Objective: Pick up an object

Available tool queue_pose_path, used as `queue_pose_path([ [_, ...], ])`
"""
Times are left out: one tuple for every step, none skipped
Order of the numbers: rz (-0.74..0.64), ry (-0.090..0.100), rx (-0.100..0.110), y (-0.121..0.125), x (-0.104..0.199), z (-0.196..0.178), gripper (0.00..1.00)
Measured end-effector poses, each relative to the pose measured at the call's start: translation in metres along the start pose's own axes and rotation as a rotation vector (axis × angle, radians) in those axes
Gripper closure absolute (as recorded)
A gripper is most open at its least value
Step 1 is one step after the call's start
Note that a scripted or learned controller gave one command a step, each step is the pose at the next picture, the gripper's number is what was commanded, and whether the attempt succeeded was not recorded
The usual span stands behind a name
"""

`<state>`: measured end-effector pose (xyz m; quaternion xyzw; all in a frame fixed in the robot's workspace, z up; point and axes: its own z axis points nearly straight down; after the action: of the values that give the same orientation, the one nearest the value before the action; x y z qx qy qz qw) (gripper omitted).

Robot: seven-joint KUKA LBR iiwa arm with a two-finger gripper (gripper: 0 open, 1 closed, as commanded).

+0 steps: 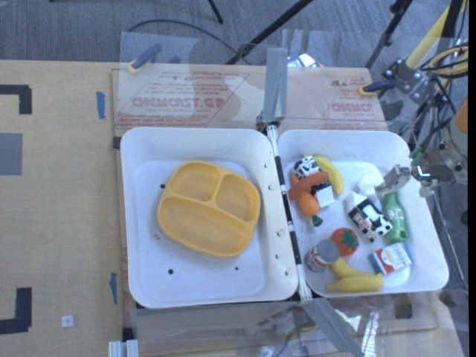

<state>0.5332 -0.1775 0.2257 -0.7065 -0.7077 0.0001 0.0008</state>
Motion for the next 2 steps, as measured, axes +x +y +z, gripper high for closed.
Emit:
queue_pose_path([
  [-0.058, 0.001, -0.026, 0.015, -0.037, 0.112, 0.00],
  [-0.120, -0.006, -0.058, 0.000, -0.038, 0.118, 0.00],
])
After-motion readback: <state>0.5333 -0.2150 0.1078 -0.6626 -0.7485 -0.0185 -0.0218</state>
